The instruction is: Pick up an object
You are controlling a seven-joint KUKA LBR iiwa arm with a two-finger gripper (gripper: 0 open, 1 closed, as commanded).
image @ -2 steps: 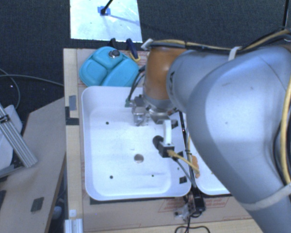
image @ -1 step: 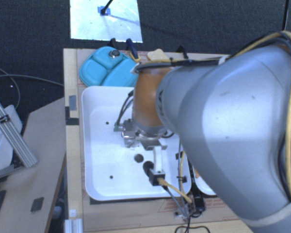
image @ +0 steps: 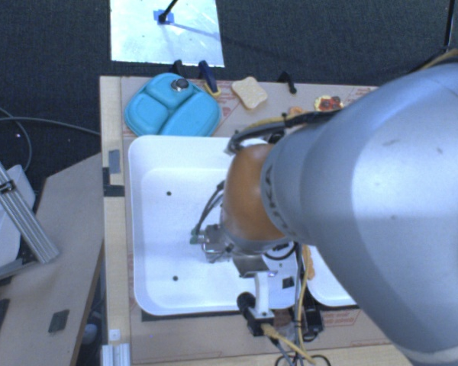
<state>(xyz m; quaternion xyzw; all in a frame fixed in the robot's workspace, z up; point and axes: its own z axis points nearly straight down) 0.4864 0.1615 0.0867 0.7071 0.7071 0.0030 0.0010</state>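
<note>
The grey arm with its orange band (image: 244, 193) reaches in from the right and covers most of the bench. Its gripper (image: 208, 242) hangs low over the middle of the left white bin (image: 156, 204), seen from above as a small metal block. The wrist hides what lies under it. The part of the left bin's floor that shows is bare white. A thin orange-yellow thing (image: 309, 261) peeks out at the left edge of the right bin (image: 332, 290), mostly hidden by the arm.
Behind the bins lie a blue divided plate (image: 172, 107), a toast slice (image: 249, 92), a small pizza-like toy (image: 328, 102) and a blue-handled tool (image: 208, 75). A shiny sheet (image: 164, 21) lies farther back. Metal rails (image: 15, 204) stand at the left.
</note>
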